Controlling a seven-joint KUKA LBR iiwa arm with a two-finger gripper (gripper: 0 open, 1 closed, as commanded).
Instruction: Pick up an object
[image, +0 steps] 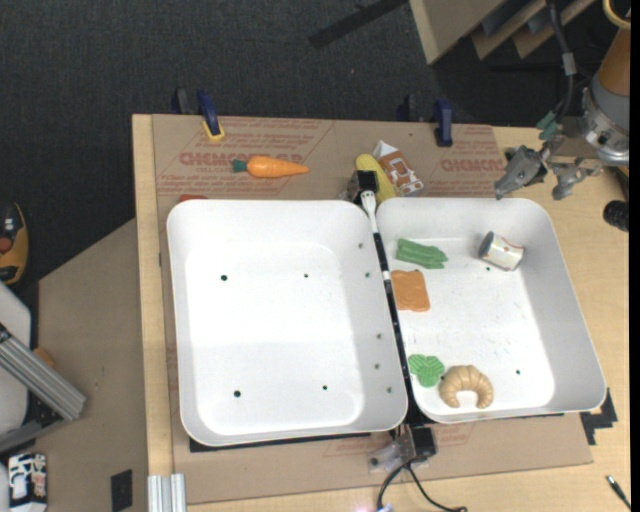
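Croissant (467, 386) first: you see it nearest you, at the right bin's (560, 300) six o'clock edge, touching nothing but just beside a small green piece (427, 369) at its ten o'clock. Farther up, an orange slab (410, 291) lies against the bin's nine o'clock wall, with a long green item (421, 254) just beyond it. At the bin's one o'clock sits a small pale cylinder (500, 251), possibly a can, though the view is too coarse to say. The left bin (200, 300) sits alongside. Beyond the bins, a toy carrot (270, 167) rests on the board. Your gripper (540, 180) hangs past the right bin's far rim, its fingers spread apart, holding nothing.
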